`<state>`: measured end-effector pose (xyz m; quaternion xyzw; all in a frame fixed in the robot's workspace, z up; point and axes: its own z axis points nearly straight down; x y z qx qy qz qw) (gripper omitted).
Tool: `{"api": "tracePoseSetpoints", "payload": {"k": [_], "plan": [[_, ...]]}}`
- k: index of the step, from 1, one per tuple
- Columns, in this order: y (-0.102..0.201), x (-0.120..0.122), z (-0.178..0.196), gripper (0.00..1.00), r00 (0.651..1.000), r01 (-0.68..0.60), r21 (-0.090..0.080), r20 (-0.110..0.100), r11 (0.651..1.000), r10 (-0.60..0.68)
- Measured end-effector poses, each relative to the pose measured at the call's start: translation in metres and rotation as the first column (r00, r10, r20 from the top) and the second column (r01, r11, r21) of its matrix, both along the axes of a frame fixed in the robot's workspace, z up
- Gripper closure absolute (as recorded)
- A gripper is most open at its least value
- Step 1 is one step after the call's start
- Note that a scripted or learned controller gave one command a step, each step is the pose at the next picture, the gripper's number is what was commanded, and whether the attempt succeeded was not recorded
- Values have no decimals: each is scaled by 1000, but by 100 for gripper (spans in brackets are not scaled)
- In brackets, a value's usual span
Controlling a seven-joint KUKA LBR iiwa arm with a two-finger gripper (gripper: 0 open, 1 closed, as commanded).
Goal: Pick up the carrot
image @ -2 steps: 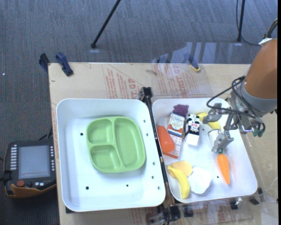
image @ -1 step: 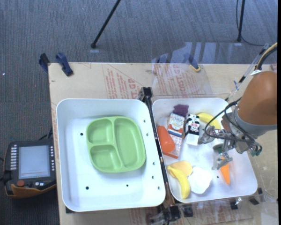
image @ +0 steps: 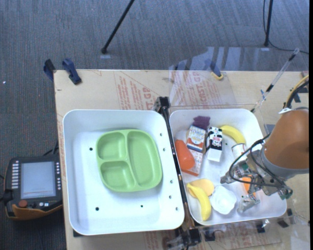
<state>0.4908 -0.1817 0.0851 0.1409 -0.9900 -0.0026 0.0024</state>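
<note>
Look at your gripper first. It is low in the right white bin, near the wall closest to the arm. A small orange bit peeks out right by it. This may be the carrot, but too little shows to be sure, and you cannot tell if the gripper is wide, narrow, or holding anything. The grey arm with its orange band leans in above that spot, likely to reach it.

Take the round white cup as your marker. It sits just left of the gripper. A yellow banana lies touching its left side. A long orange block lies farther up and left. Two little cartons stand above it, one with cow spots; their words are too small to read.

The green plastic plate with three parts lies in the left bin.

The cardboard under the bins has red printing that you cannot read.
</note>
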Motion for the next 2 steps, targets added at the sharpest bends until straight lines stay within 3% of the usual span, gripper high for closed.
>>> {"api": "tracePoseSetpoints", "payload": {"k": [1,2], "plan": [[3,4,11,100,1000,-8,0,7,1000,8],[68,7,74,100,995,-98,-2,11,995,98]]}}
